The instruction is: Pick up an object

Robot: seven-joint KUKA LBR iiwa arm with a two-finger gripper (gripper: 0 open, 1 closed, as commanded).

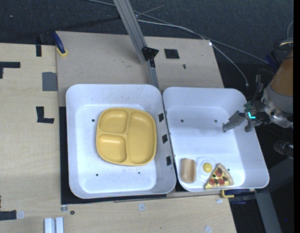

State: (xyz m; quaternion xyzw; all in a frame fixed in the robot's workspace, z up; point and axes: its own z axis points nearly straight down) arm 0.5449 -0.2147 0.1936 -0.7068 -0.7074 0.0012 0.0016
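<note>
Triangular toy pizza slice (219, 177) sits at right white bin's (237, 98) near edge; hand (240, 123) hovers above, fingers spread, holding nothing.

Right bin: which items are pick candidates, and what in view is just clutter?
Pick candidates, all at the near edge of the right bin:
- toy pizza slice
- toy fried egg
- tan block, maybe toy bread
- end effector over the bin's right side, nothing visibly held

Just lying about:
- yellow divided plate in the left bin
- cables behind the bins
</note>
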